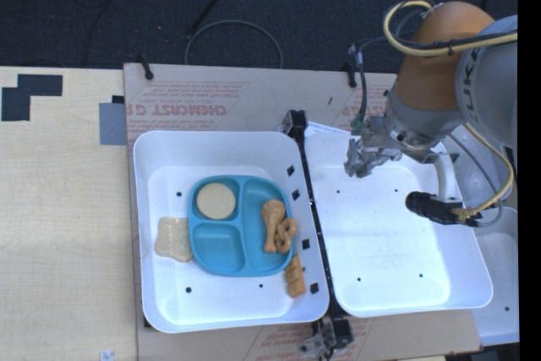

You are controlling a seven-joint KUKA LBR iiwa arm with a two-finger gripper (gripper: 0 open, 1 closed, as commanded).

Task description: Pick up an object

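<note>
Grey two-finger gripper [363, 158] hangs over right white bin [397, 266], at its 11 o'clock corner; can't tell its state. Nearest target: tan twisted pretzel-like piece [277, 226] in blue plastic divided tray [221, 254], left bin, long axis 12-to-6. Best approach: descend straight, fingers straddling its narrow width.

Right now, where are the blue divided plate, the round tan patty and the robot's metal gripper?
blue divided plate [221, 254]: camera view, bare lower-left compartment.
round tan patty [215, 200]: camera view, its centre.
metal gripper [362, 162]: camera view, between its fingertips, over the right bin.
</note>
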